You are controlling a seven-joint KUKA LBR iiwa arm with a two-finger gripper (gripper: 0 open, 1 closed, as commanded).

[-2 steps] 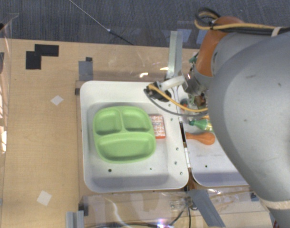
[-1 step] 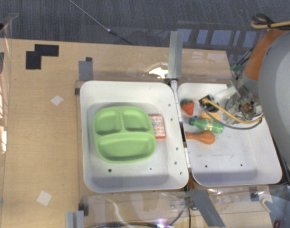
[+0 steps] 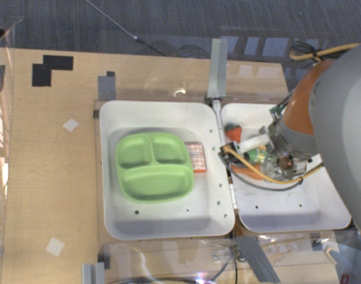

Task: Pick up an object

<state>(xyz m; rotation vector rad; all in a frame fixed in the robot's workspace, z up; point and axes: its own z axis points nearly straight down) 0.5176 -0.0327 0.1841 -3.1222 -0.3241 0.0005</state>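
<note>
Down over the right shallow white bin (image 3: pixel 299 209) the grey arm's two-finger gripper (image 3: pixel 280 161) sits buried in a small heap of objects (image 3: pixel 247 149), and honestly I can't tell its state. Stuff's crammed against that bin's left wall, so it could easily snag the orange cable or grab nothing.

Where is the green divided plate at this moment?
The green divided plate lies flat in the left bin, roughly at its middle. A small red and white packet sits against its right edge, toward the divider between the bins.
</note>
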